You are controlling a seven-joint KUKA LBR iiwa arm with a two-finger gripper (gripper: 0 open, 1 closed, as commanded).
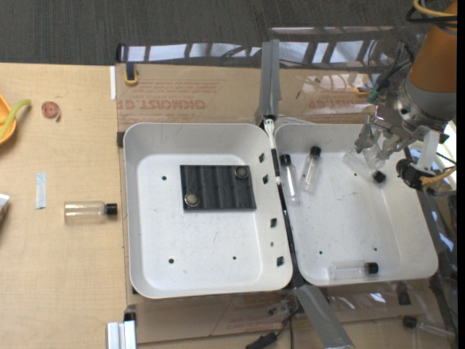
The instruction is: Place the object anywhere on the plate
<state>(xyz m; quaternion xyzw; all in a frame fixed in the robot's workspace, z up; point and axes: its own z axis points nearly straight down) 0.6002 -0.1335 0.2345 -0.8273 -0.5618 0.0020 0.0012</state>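
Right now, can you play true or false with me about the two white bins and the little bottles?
1. The dark ridged plate lies in the left bin. True.
2. Three clear vials lie on the plate. False: the vials are in the right bin, two near its upper left and one by its front wall.
3. The gripper is over the right bin's upper right part. True.
4. A clear bottle with a black cap lies on the wooden bench, left of the bins. True.
5. The two bins are stacked one on top of the other. False: they sit side by side.
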